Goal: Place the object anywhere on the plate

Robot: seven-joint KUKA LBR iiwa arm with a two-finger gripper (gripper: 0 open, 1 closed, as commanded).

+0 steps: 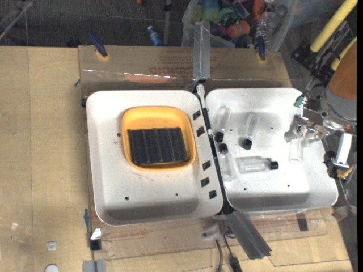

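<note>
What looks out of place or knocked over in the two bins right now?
In the right bin, the clear bottles with black caps lie on their sides, pointing different ways, rather than standing upright. The orange plate in the left bin sits flat, with a dark ribbed insert on it. Nothing looks spilled or broken.

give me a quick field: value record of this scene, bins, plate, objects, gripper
left bin: shallow white bin holding the plate
plate: yellow rounded plate with a dark ribbed rectangular insert on it
right bin: shallow white bin holding the bottles
objects: clear plastic bottles with black caps, one lying on its side, others nearer the divider
gripper: two-finger gripper over the right bin's right side
task state: no bottle on plate yet
</note>
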